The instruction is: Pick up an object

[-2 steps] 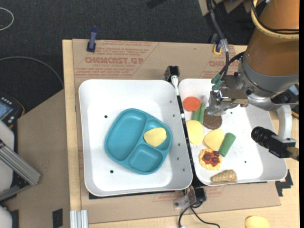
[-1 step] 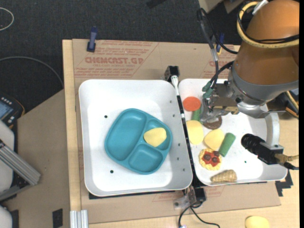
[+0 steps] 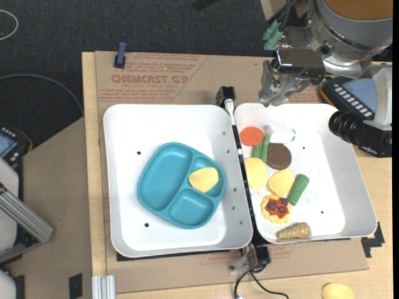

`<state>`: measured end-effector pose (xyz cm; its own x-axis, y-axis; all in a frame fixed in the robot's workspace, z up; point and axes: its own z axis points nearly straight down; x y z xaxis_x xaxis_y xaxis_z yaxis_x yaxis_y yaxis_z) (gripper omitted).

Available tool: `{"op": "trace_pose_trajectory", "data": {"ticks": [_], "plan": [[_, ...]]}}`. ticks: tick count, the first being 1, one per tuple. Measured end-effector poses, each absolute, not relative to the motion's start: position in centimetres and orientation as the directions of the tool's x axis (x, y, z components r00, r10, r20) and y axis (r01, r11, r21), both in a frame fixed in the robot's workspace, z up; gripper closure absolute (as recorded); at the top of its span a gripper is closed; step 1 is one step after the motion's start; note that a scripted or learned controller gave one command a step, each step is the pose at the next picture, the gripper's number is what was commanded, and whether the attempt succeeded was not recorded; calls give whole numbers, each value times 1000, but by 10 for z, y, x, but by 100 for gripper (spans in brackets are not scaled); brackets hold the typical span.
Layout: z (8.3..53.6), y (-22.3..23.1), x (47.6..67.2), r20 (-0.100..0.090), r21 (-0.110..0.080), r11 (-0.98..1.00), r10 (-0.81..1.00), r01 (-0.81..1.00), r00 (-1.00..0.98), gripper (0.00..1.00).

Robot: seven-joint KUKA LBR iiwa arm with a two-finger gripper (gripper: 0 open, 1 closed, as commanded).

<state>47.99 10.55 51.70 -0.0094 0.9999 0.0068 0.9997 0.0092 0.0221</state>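
Evidently nothing is gripped yet; gripper is poised at 12 o'clock of the right bin; jaws narrow, bare; pick remains

In the right bin the toy foods crowd the left half against the divider, leaving bare floor along its right side. In the left bin the blue divided plate fills the middle, with open white floor near the upper corners and left edge

Fingers hang over right bin's far edge; blue tray holds yellow piece.
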Motion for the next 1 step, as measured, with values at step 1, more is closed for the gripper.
{"op": "trace_pose_trajectory", "data": {"ticks": [1], "plan": [[375, 41, 478, -4, -14, -7, 1000, 1000, 7, 100]]}}
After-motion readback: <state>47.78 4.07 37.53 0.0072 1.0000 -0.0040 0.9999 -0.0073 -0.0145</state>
